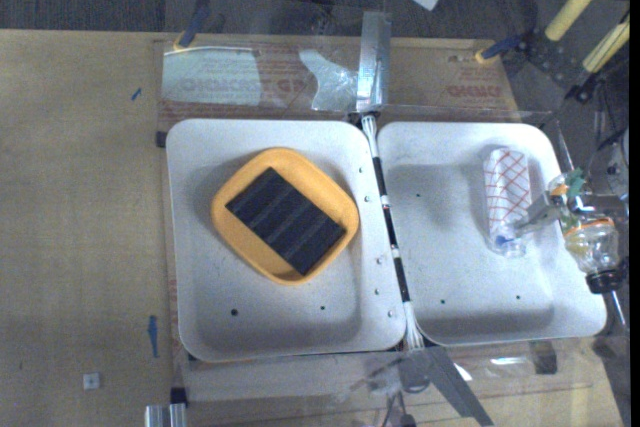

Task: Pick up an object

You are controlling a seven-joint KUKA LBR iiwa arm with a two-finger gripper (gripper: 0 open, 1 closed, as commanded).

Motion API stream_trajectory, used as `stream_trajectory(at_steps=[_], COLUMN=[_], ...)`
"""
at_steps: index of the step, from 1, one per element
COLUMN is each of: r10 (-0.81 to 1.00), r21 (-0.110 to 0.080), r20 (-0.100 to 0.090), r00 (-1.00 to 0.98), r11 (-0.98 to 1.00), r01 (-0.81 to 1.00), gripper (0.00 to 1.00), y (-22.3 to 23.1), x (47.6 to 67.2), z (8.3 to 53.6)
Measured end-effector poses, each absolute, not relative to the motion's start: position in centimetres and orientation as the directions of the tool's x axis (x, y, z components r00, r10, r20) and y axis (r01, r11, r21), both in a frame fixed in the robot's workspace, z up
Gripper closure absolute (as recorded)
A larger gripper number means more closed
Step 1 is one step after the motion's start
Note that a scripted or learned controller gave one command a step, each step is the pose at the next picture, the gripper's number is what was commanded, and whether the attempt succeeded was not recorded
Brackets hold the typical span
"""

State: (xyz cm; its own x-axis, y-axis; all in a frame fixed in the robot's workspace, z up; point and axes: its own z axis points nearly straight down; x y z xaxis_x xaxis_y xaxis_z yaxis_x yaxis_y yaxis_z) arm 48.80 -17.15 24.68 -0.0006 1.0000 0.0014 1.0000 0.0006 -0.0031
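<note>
Red-checked white wrapping covers a small rolled bundle (505,187), which lies in the right bin (450,305) toward its three o'clock side, long axis running from twelve to six o'clock. At its six o'clock end a crinkled clear tip (508,241) sticks out, like plastic film or a bottle neck; which one is too blurred to say. It looks light and soft, likely to give under pressure, and the wrapping could slip. The best hold is probably across the narrow middle of the roll, squeezing its long sides, not the flimsy clear tip.

At three o'clock from the bundle, at the bin's rim, sits the gripper (560,205), a cluster of metal and coloured parts just beside the bundle's lower end. Whether it is open or closed cannot be told, and nothing is visibly held.

At nine o'clock, the left bin (200,305) holds an orange dish-shaped object with a dark ribbed panel (285,215), rigid-looking and wide, a harder span for two fingers. Both bins rest on a tan bench (70,215).
</note>
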Motion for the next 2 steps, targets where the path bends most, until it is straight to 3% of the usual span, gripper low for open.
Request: stream_trajectory(at_steps=[1, 2], r10=[0.998, 0.986], r21=[0.0, 0.014], r20=[-0.001, -0.009], r00=[0.064, -0.165], r11=[-0.064, 0.165], r01=[0.998, 0.986], gripper=[0.0, 0.0], y=[-16.0, -14.3], x=[57.0, 57.5], z=[10.5, 9.6])
